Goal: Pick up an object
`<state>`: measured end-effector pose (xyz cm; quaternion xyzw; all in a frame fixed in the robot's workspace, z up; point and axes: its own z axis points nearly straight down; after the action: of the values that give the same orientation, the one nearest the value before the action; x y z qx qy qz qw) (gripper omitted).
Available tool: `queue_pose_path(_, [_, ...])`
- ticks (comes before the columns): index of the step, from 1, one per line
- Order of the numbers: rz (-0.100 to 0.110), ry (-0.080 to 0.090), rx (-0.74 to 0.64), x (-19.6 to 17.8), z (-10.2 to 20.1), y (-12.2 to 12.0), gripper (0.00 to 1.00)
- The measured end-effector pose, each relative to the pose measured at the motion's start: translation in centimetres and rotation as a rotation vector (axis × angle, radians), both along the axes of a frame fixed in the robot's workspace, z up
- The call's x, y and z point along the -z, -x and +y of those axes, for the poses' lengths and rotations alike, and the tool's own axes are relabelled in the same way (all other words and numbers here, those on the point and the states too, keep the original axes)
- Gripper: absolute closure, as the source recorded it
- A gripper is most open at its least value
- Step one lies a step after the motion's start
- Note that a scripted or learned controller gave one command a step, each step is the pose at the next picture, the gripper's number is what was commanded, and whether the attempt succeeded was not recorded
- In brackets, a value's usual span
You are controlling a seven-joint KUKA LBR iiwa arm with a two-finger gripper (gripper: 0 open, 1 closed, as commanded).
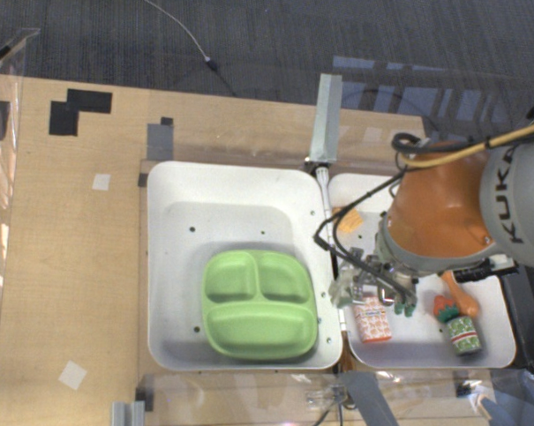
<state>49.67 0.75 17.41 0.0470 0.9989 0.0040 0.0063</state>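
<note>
- Hanging low over the right bin (507, 351), the claw (376, 290) is sitting just above a small red-and-white carton (373, 323) — how its grip is set I cannot tell, since the wrist and cables are crowding that spot.
- Lying flat near the bin's front wall, the carton is looking like the likeliest target; it is boxy, printed and smooth-sided, so flat faces should be offering a fair hold.
- Doing this step well is probably meaning a straight drop centred on the carton, squeezing across its narrow sides, and keeping off the ridge between the two bins.
- Resting toward the right end of the same bin are a small green patterned can (463, 335) and an orange carrot-shaped toy (462, 297) — rounded things, likely to roll if nudged.
- Peeking out beside the arm, farther back, is a small orange piece (351, 221) too hidden to name.
- Sitting in the left bin (175, 195) is a green divided plate (259, 304), glossy plastic with three shallow compartments and rounded corners — wide and low, a harder grab.
- Stretching beyond both white moulded bins is the pale wood-grain tabletop (62, 243), with the grey arm and its orange band (439, 211) looming over the right side.
</note>
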Motion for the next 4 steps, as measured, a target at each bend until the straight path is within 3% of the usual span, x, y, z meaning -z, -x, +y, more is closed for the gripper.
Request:
queue_pose_path(1, [0.007, 0.003, 0.299, -1.1, 3.7, 0.8, 1.0])
queue_pose_path(2, [0.006, 0.002, 0.153, -4.0, 11.6, 0.9, 1.0])
queue_pose_path(3, [0.002, 0.003, -0.029, -11.1, 17.1, 0.9, 1.0])
queue_pose_path(4, [0.009, 0.004, 0.112, -6.8, 21.3, 1.0, 1.0])
